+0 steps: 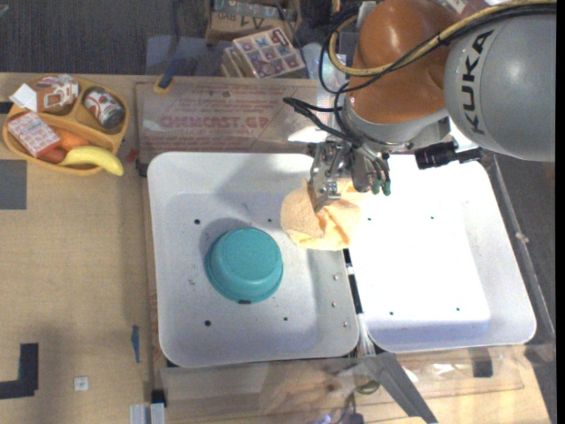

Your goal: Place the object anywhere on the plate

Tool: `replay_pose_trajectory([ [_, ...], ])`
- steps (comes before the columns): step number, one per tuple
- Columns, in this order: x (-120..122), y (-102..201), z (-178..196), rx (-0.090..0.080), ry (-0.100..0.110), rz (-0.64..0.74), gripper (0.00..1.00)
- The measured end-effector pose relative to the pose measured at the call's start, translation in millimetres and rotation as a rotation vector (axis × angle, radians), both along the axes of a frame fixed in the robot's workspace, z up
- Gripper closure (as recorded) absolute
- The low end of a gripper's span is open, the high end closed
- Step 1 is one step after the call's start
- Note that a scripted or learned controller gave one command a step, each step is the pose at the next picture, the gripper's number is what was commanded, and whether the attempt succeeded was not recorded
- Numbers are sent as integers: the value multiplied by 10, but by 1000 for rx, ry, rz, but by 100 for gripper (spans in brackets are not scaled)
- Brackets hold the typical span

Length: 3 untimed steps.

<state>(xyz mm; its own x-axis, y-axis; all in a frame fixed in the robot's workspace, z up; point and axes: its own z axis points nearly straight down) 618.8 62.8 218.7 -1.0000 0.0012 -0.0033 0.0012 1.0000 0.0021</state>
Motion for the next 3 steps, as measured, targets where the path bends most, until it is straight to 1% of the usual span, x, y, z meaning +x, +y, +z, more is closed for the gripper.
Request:
replay_pose_trajectory([
  [1, -162, 545, 82, 0, 0, 4, 100],
  [2, -440, 980, 79, 0, 0, 5, 100],
  [3, -438, 979, 83, 0, 0, 5, 0],
])
